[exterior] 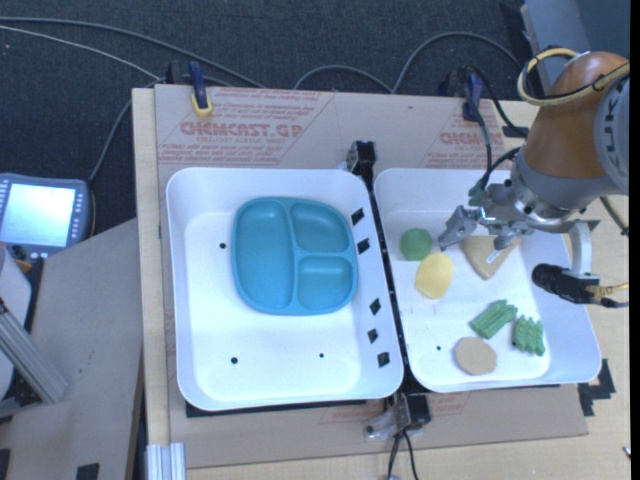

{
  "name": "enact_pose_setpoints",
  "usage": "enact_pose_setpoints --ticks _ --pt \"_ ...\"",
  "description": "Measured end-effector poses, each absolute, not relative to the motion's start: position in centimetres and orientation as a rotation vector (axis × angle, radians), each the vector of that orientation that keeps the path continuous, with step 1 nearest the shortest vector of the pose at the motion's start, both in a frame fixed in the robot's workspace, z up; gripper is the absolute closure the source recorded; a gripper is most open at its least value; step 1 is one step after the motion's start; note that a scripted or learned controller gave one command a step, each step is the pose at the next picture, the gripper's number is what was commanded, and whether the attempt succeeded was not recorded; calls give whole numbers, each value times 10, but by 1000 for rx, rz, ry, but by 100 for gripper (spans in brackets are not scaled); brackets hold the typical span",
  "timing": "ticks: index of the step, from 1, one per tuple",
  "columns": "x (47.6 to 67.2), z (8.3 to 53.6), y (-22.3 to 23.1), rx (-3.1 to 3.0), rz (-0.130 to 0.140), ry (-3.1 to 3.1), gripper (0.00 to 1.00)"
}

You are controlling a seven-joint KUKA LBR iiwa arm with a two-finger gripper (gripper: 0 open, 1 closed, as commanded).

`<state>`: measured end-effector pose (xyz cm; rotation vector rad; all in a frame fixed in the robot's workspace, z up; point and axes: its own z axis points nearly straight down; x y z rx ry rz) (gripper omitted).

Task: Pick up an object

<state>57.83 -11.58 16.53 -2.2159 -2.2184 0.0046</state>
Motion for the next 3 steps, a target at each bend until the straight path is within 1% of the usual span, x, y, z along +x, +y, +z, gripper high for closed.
enact_pose_setpoints --ticks 1,2,3 --pt "582 106 -108 -2215 5 -2218 0" --pt "582 84 -107 -2218 3 -2218 0" --pt "584 98 -108 -2224 -3 -2221 100"
